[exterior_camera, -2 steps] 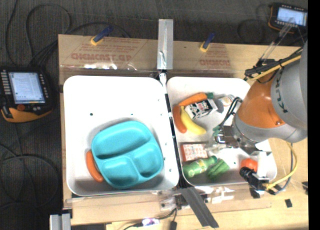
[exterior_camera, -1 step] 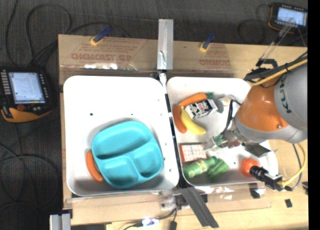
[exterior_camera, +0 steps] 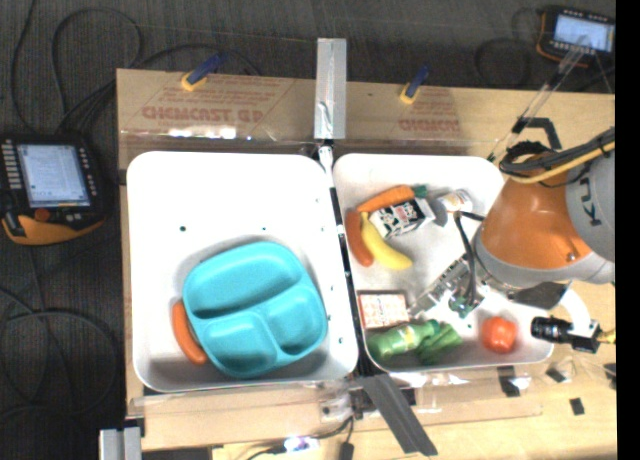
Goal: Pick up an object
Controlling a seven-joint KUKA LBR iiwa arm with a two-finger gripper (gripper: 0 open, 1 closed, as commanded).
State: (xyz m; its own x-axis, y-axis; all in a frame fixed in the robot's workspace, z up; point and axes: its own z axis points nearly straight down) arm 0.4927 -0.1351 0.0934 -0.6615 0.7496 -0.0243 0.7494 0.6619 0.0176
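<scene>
1. Objects to pick from lie mostly in the right bin [exterior_camera: 345,248]: a carrot [exterior_camera: 385,199] at the far side, a small printed carton [exterior_camera: 405,216] beside it, a banana [exterior_camera: 384,247] touching a red-orange piece [exterior_camera: 355,237] by the left wall, a flat box [exterior_camera: 381,309], green vegetables [exterior_camera: 415,339] along the near wall, and a tomato [exterior_camera: 499,333] at the near right.

2. Left bin [exterior_camera: 150,248]: a blue divided tray [exterior_camera: 255,306] with an orange piece [exterior_camera: 186,333] tucked against its left edge.

3. Risk: the green vegetables, flat box and tomato sit close together under the tool, so a descent could land between items, nudge one aside, or pinch two at once. The near wall also crowds the vegetables, which may block one side of a grasp.

4. Risk: the tomato looks round and could roll away from a glancing touch.

5. Pose: the arm [exterior_camera: 535,233] reaches in from the right, its orange band above the wrist, with the gripper [exterior_camera: 452,291] low over the right bin's middle, just far of the green vegetables.

6. Whether the claw is apart or together I cannot tell; nothing is visibly between its tips.
</scene>
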